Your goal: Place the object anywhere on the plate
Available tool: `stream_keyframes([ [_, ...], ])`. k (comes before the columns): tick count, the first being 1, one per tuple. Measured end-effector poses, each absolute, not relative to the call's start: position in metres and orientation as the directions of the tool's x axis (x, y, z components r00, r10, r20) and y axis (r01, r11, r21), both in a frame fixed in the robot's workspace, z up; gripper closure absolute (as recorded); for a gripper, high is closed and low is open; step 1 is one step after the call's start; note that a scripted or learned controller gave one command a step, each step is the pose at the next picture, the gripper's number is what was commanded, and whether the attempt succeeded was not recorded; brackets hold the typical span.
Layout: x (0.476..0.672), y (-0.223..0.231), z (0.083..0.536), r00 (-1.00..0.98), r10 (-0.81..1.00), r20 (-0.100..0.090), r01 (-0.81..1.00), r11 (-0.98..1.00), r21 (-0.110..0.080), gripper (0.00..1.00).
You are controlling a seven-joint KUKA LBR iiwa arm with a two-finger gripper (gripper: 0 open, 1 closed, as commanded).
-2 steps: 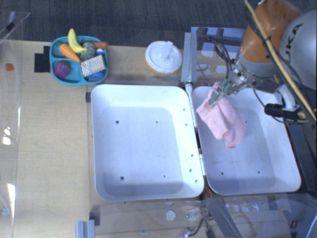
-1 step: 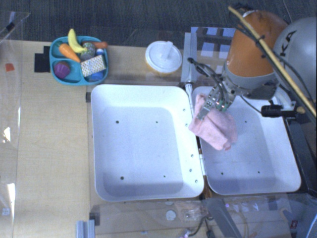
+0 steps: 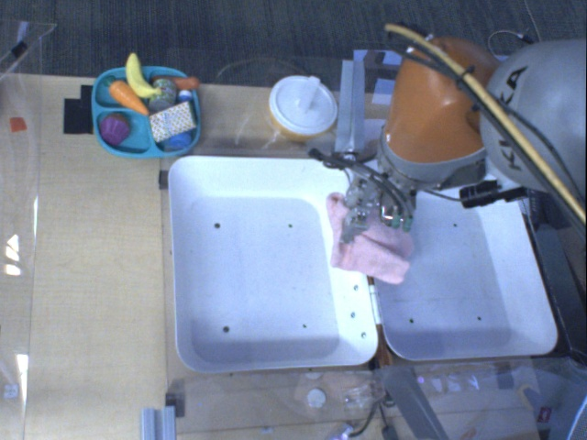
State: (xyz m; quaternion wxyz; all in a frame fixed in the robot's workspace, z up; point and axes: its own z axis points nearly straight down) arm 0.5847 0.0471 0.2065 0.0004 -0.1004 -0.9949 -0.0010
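Wooden bench point(image 3: 92, 273); end effector point(image 3: 359, 216) grips pink cloth point(image 3: 371, 253) between bins.

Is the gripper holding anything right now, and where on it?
It looks so: the pink cloth hangs from the gripper, pinched near its upper edge, with the rest drooping over the seam between the left bin and right bin.

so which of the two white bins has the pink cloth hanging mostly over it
The right bin. The pink cloth hangs below the gripper at the seam between the bins, and most of it overlaps this bin's left edge; the left bin sits beside it.
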Motion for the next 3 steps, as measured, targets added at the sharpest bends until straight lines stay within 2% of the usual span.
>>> stream_keyframes([
  [1,0.563,0.082,0.211,-1.000,0.003,0.001,0.003,1.000,0.002,1.00],
  [2,0.529,0.118,0.217,-1.000,-0.002,0.001,-0.002,1.000,0.002,1.00],
  [3,0.529,0.118,0.218,-1.000,-0.001,0.000,-0.001,1.000,0.002,0.00],
])
